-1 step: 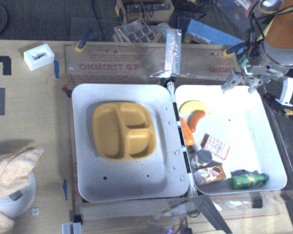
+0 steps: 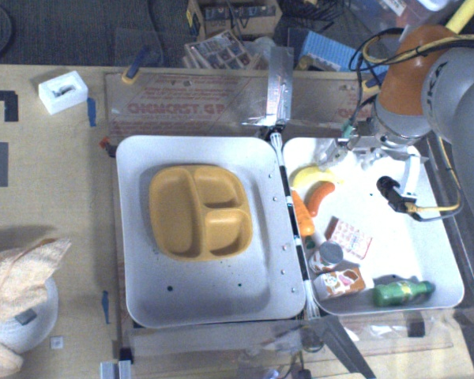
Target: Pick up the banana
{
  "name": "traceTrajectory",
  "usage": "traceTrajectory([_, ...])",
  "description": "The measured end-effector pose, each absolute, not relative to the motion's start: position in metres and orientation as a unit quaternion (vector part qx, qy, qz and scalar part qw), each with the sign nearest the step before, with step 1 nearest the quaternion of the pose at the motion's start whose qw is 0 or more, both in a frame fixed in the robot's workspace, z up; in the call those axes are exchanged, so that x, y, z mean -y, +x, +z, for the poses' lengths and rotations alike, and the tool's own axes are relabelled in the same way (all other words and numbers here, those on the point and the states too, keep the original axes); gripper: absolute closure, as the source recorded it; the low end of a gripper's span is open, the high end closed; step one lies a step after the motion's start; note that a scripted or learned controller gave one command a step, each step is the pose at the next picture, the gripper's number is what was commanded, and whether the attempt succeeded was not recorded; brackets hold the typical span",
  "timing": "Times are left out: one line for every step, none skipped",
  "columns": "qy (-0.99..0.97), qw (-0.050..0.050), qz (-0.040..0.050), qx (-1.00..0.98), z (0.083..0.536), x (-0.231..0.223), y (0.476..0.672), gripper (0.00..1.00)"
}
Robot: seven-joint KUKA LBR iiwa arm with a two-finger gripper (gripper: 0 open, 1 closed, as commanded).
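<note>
Approaching: gripper (image 2: 344, 150) hovers over the right bin's (image 2: 434, 255) far-left corner, just beside the banana (image 2: 303, 176); whether it grips anything, cannot tell. Banana lies against the left wall. Next: descend squarely over it.

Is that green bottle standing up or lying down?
Lying down. The green bottle rests on its side along the near edge of the right bin, its length running left to right.

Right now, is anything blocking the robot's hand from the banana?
Nothing visible lies between them. The gripper hovers just right of the banana in the right bin. An orange-red sausage-shaped toy touches the banana's lower side, away from the gripper.
</note>
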State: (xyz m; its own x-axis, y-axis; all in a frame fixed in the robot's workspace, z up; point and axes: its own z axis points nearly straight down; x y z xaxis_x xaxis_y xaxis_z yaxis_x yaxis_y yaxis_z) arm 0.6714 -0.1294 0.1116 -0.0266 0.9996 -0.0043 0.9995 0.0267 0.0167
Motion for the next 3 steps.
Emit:
traceTrajectory([0.637,0.016,0.0043,-0.771,0.105,0.105,0.673,0.00])
traceTrajectory([0.726,0.002,0.0010,-0.687,0.086,0.102,0.667,0.00])
traceTrajectory([0.724,0.001,0.0014,-0.690,0.088,0.096,0.609,0.00])
